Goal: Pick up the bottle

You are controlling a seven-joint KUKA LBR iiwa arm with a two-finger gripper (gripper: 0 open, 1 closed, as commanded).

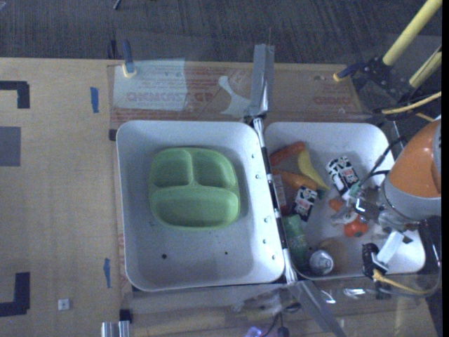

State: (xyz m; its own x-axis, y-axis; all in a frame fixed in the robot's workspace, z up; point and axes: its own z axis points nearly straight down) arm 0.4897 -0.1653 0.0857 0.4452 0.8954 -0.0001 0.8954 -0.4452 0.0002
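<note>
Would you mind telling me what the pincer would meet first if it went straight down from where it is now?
Probably the small orange-red toy beside the pincer, though depth is unclear.

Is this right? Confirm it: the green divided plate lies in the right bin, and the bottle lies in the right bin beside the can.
Not quite. The camera view shows the green divided plate in the left bin. The bottle does lie in the right bin beside the can.

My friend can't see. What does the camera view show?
A robot arm reaches over the right bin, crowded with toy food and a green bottle along its left wall. The left bin holds a green divided plate.
</note>
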